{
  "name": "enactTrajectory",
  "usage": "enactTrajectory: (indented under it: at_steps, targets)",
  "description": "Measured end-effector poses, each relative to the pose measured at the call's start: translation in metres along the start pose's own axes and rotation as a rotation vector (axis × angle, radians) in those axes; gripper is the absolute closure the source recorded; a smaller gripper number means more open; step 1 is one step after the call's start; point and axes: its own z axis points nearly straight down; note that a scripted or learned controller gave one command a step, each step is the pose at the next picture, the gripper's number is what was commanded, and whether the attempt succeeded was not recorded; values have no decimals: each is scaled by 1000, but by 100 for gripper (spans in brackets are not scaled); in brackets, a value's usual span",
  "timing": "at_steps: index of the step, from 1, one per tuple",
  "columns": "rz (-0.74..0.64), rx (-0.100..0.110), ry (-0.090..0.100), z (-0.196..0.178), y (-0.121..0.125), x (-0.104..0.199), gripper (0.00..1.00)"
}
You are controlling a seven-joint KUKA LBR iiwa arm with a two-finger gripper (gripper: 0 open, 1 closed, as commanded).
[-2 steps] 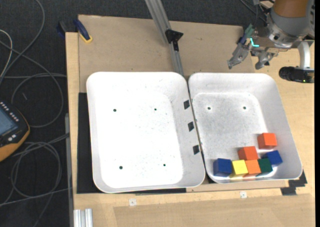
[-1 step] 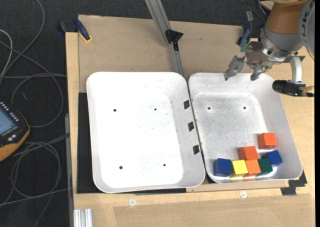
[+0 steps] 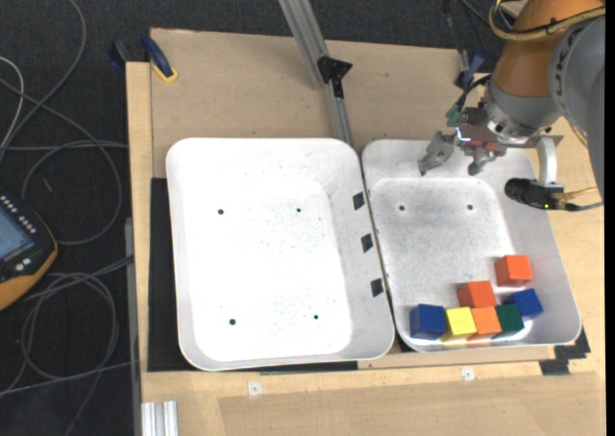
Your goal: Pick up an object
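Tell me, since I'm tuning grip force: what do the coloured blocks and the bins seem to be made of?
The small coloured cubes in the right bin look like painted wood or hard plastic: flat matte faces and crisp edges, though the view leaves it open. The shallow white bins look like thin moulded plastic, with rounded corners, a smooth slightly scuffed surface and dark speckling.

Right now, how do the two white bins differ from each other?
The right bin holds colored blocks bunched in its near corner; the left bin shows only a few dark dots. The left bin looks wider. The gripper hovers over the right bin's far edge, not the left. Both are shallow, white, round-cornered.
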Motion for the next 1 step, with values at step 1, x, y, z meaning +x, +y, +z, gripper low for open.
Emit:
enactTrajectory:
  at_steps: [1]
  targets:
    - [-1, -2, 0, 48, 0, 1, 0]
